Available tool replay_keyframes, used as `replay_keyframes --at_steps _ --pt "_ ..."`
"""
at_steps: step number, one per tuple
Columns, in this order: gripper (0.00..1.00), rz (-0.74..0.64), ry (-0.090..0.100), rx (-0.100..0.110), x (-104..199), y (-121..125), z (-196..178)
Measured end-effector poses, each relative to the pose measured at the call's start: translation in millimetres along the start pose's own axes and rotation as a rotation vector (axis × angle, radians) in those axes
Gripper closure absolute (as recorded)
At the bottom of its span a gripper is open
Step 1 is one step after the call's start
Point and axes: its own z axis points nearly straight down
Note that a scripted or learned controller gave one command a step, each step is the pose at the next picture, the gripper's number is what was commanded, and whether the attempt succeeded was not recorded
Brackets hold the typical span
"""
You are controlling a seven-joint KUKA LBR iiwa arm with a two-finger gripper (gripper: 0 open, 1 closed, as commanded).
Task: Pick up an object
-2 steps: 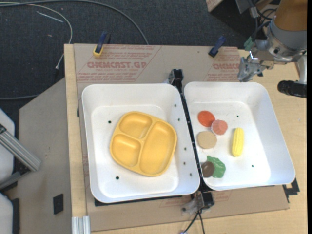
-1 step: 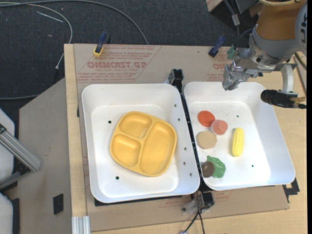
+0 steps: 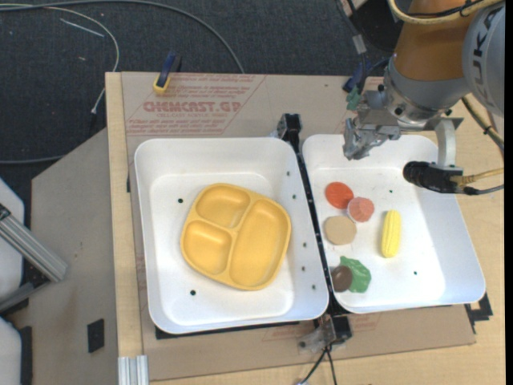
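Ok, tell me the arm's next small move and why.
Probably move the gripper toward the camera and down over the red disc. The gripper hangs above the right bin's far edge with nothing visibly in it, and the disc is the nearest piece, lying apart enough from the pink disc and corn.

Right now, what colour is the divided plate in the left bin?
Yellow. The divided plate shows plainly in the camera view, lying in the left bin.
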Motion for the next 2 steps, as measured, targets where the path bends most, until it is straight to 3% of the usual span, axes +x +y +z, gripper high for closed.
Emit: replay_keyframes --at_steps 2 --pt "1.00 0.001 0.000 0.004 82.8 -58.1 29.2"
